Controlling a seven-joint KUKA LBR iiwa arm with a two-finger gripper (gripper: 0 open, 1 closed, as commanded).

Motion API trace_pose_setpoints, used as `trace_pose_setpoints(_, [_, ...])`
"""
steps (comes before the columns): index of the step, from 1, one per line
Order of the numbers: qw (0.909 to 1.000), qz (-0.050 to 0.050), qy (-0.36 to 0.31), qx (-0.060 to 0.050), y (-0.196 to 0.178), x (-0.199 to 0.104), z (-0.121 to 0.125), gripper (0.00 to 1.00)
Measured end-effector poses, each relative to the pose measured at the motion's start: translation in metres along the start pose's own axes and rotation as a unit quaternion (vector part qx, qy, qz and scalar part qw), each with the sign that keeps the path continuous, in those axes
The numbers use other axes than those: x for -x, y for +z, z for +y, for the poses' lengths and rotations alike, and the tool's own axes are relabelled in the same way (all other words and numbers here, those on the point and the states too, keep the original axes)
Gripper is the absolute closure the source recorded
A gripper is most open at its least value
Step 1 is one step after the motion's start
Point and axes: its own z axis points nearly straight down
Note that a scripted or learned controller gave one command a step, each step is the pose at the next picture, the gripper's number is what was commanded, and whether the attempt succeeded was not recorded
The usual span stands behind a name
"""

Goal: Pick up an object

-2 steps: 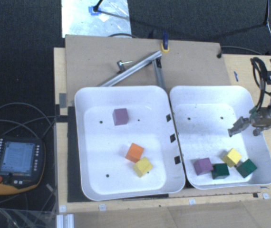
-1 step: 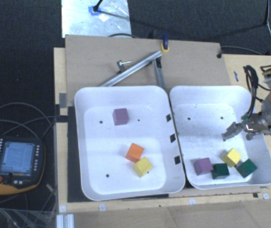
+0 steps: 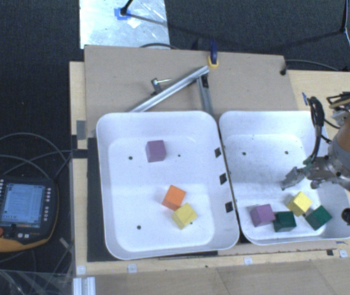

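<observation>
1. The arm is reaching in from three o'clock; its pincer (image 3: 299, 178) is hanging over the right bin (image 3: 267, 128), at that bin's four o'clock region. Whether the pincer is spread or pressed together cannot be told; nothing is seen gripped in it.
2. Four blocks are lying along the right bin's six-to-four o'clock edge: a purple block (image 3: 262, 214), a dark green block (image 3: 283, 220), a yellow block (image 3: 299, 203) and a second green block (image 3: 318, 217). The yellow block is lying just beside the pincer, at its six o'clock, and is probably the candidate.
3. The blocks are crowding one another, so a good grasp is calling for a descent square over one block, with the tips entering free gaps, not landing on neighbours.
4. The left bin (image 3: 110, 165) is holding a purple cube (image 3: 155, 150), an orange cube (image 3: 174, 196) and a yellow cube (image 3: 184, 216), well apart from the pincer.
5. Both bins are resting on the worktop (image 3: 248, 78).
</observation>
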Motion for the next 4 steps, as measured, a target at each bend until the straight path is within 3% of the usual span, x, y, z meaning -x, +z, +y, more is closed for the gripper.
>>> trace_pose_setpoints(1, [1.0,-0.001,-0.001,0.004,-0.013,0.001,0.002,1.0])
trace_pose_setpoints(3, [1.0,-0.002,-0.001,0.005,-0.115,0.003,0.01,1.0])
trace_pose_setpoints(4, [1.0,-0.001,-0.001,0.004,-0.134,0.003,0.011,1.0])
